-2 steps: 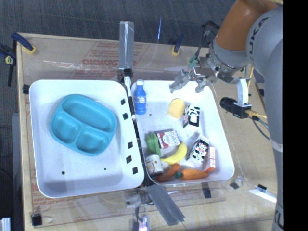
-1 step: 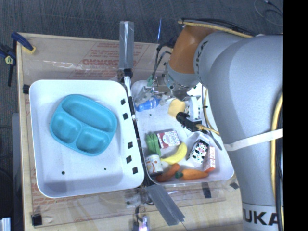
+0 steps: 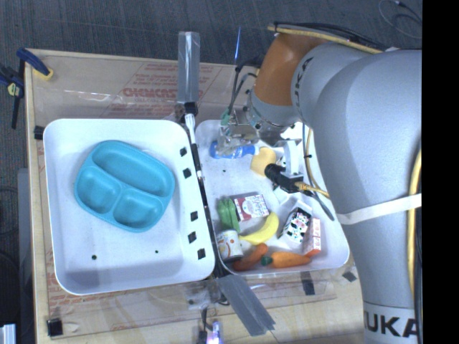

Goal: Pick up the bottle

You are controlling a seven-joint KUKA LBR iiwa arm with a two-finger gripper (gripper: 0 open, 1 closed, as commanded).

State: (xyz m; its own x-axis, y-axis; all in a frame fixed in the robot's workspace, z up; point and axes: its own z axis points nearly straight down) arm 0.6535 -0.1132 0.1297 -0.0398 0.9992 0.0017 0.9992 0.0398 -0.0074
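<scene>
Bottle [image 3: 233,149]: clear plastic, blue label, lying at far end of right bin [image 3: 326,256]. Likely light, slick, crushable; grip across body. Gripper [image 3: 231,129] right above it; finger opening not discernible.

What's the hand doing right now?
Hand: down over the bottle in the right bin; open or closed cannot be told.

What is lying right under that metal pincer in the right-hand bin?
A small clear bottle with a blue part lies on the bin floor just below the pincer. The pincer covers its top side, so whether they touch cannot be told.
</scene>
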